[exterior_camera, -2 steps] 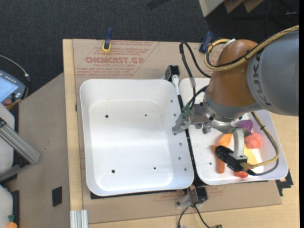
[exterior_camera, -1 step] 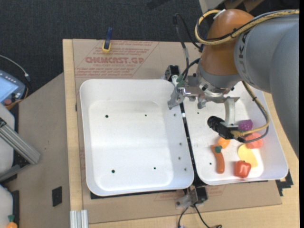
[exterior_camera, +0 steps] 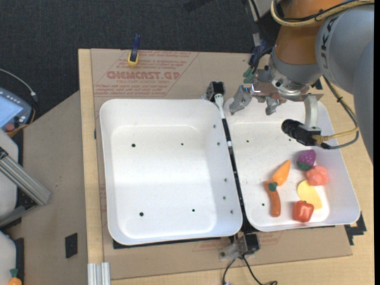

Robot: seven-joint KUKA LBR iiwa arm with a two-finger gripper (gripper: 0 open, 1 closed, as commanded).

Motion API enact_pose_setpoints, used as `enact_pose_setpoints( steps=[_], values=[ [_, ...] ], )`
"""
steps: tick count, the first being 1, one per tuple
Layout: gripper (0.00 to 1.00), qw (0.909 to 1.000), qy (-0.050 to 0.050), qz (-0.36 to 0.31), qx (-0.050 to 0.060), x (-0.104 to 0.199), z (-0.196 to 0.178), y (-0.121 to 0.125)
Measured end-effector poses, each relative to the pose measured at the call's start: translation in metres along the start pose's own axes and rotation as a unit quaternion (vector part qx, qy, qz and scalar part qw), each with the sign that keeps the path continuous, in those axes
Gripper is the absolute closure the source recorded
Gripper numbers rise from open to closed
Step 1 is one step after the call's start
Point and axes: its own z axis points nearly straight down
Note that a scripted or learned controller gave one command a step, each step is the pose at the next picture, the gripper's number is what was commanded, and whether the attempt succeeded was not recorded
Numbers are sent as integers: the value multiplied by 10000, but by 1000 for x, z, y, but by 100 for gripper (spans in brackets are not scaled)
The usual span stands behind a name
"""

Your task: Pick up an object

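Toy food, the likely pick, lies in a cluster in the near right part of the right bin: an orange carrot, a brown sausage, a red pepper, a yellow piece, a pink piece and a purple bunch of grapes. The left bin sits beside it on the desk.

The gripper hangs over the far edge of the right bin, well apart from the cluster, with its 2 fingers spread and nothing between them.

The main risk, as I judge it, is crowding. The yellow, pink and purple pieces touch or nearly touch, so a descent there could straddle 2 items and squeeze neither firmly, or push 1 against the bin wall. The carrot and sausage lie at a slant; fingers closing along their length rather than across could let them roll free. A dark cable near the wrist might also snag.
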Motion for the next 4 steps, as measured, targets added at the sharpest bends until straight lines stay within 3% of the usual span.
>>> enact_pose_setpoints(
  steps=[1, 2, 3, 4],
  values=[
    [0, 10000, 16, 24, 90, -58, 27, -87],
    [0, 10000, -3, 4, 27, -112, 52, -54],
    [0, 10000, 41, -23, 83, -53, 29, -160],
    [0, 10000, -2, -13, 21, -96, 99, -85]
  ],
)
